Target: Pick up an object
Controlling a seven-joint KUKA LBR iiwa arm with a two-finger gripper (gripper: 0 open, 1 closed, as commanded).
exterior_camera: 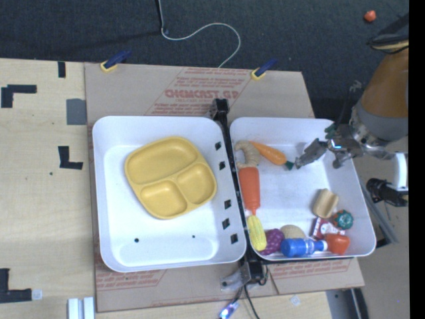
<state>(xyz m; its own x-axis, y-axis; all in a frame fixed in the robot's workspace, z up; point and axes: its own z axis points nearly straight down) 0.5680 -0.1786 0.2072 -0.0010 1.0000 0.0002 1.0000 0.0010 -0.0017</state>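
Arm enters from the right edge, upper-right of view, grey body with the orange band up top near the corner. Wrist angles down and leftward, low over the right side. Gripper at the wrist's left end, jaws spread apart: one dark finger sticks out left and slightly down, the other shorter, nearer the wrist. Nothing visible between them.

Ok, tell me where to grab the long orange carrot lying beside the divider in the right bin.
Take the long orange carrot at mid-length, from straight above, pincer closing across its narrow width. It lies flat along the divider with bare floor on its right, though the divider side looks tight.
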